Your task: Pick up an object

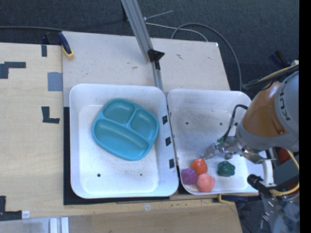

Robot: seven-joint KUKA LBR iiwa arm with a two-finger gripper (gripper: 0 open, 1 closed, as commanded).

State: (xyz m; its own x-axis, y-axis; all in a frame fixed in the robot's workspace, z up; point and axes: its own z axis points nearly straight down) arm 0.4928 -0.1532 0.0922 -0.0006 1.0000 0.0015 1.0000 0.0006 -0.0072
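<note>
In the right bin, near its front edge, lie several small objects: an orange ball, a purple piece, a pink-orange piece and a dark green piece. My gripper hangs low over the bin just above and between the orange ball and the green piece. Its fingers look slightly spread, and nothing shows between them. The grey arm with its orange band comes in from the right.
The left bin holds a blue divided plate. A slanted metal pole crosses the bench behind the bins. Cables run behind the right bin.
</note>
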